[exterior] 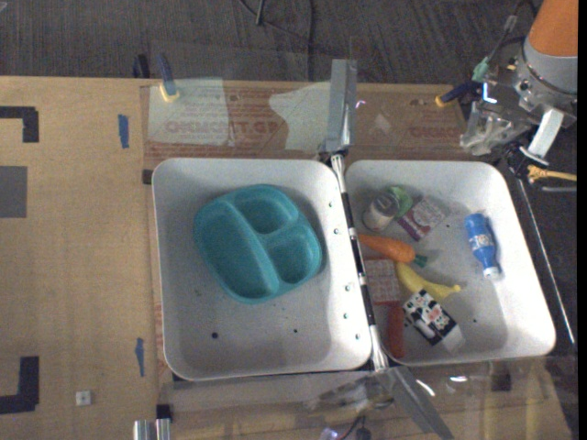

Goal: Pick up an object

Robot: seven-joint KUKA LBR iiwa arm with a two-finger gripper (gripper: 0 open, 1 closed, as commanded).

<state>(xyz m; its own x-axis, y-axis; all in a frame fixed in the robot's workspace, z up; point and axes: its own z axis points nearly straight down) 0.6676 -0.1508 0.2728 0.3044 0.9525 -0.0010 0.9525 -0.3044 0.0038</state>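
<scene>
Camera view shows us two white bins side by side, and we start at the near edge. Closest to us in the right bin [527, 328] lies a small black and white box [429, 318] with a red stick-shaped toy [394, 328] just beside it. We think the box is light and stiff, but it lies flat and could slide.

A little farther back we see a yellow banana [426, 284] and an orange carrot [390, 247], both toys. They touch or nearly touch each other. We guess they are hard, smooth plastic, so they may slip out of a pinch.

Off to the right lies a blue bottle [482, 244], well apart from the rest. We think this is the easiest pick. It looks light and firm, and we would take it across its middle, where it is roundest.

Farther back sit a small round cup [378, 214] and a pale packet [423, 216]. In the left bin [174, 191] rests a teal divided plate [259, 240].

Farthest of all, past the right bin's back corner, hangs the gripper [500, 128]. We cannot tell how its jaws stand.
</scene>
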